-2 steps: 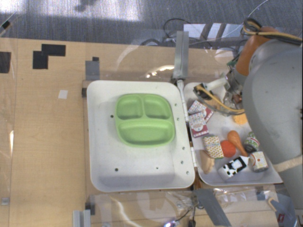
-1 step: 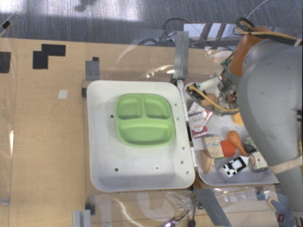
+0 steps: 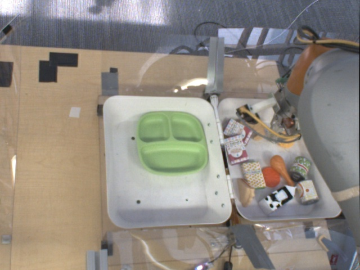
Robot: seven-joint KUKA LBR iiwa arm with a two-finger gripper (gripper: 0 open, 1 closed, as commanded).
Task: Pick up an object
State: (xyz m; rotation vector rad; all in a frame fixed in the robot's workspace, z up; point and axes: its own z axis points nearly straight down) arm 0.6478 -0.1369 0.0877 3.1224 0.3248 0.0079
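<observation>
The right bin [image 3: 332, 210] holds several small things: two red-and-white packets [image 3: 234, 129] [image 3: 237, 148], a patterned box [image 3: 253, 174], an orange ball [image 3: 271, 178], an orange-brown drumstick shape [image 3: 280, 167], a green striped can [image 3: 301, 166], a black-and-white cow toy [image 3: 279, 198], a small white cup [image 3: 307, 192] and a beige piece [image 3: 246, 192]. My gripper [image 3: 283, 118] hangs over the far part of that bin, just beyond the drumstick shape and to the right of the packets. I see nothing held in it.
A green divided plate [image 3: 171, 142] lies in the left bin [image 3: 121, 207]. The big grey arm [image 3: 332, 122] covers the right bin's right side. A metal divider post [image 3: 214, 66] stands between the bins at the back.
</observation>
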